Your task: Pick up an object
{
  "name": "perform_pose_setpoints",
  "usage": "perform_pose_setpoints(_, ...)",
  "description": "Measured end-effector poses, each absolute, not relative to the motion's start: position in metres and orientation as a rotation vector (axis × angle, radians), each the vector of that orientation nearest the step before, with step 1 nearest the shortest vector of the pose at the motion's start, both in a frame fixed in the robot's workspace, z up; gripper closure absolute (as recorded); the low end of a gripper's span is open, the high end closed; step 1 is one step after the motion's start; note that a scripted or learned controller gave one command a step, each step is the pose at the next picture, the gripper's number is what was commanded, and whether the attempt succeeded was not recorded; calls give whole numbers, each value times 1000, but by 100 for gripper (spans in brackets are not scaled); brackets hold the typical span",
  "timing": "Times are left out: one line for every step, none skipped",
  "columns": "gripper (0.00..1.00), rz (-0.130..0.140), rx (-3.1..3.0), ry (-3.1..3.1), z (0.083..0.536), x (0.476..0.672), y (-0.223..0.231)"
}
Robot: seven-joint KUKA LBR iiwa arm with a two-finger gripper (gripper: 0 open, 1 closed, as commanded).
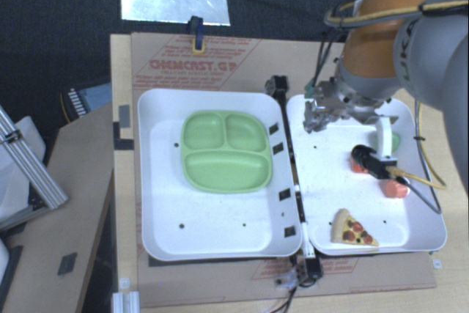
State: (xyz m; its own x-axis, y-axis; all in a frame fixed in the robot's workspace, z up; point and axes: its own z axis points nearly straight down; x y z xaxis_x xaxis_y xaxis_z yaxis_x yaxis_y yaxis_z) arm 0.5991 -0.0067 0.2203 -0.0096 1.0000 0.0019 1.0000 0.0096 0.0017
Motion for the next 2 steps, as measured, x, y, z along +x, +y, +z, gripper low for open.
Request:
perform_pose_setpoints(100, -4, -2211, -2231, 217, 595, 41)
perform_pose_setpoints(100, -4, -2209, -2232, 210, 582, 95)
